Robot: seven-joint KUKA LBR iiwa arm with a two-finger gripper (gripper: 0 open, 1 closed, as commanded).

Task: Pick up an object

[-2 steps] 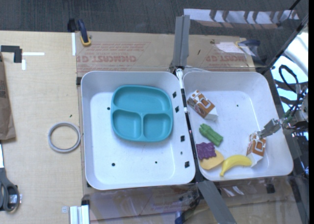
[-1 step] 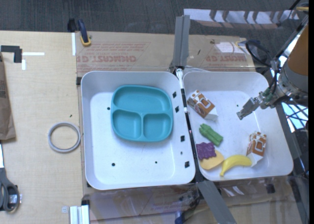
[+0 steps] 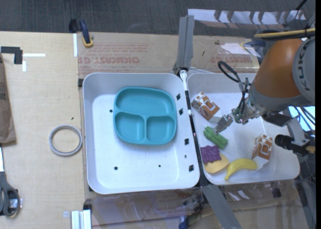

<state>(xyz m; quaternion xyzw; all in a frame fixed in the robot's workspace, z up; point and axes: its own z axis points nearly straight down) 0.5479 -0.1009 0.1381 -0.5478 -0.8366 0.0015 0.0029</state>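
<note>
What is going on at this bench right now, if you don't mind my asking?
A KUKA arm reaches in from the right, its gripper low over the right bin, just above a green toy. Nothing is visibly held yet. Around it lie two small house-like toys, a banana and a purple piece. The left bin holds a teal divided plate.

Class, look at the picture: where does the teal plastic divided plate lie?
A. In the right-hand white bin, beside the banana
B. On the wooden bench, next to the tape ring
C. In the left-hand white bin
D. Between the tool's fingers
C: the teal plastic divided plate lies flat inside the left-hand white bin, apart from the toys in the other bin.
</note>
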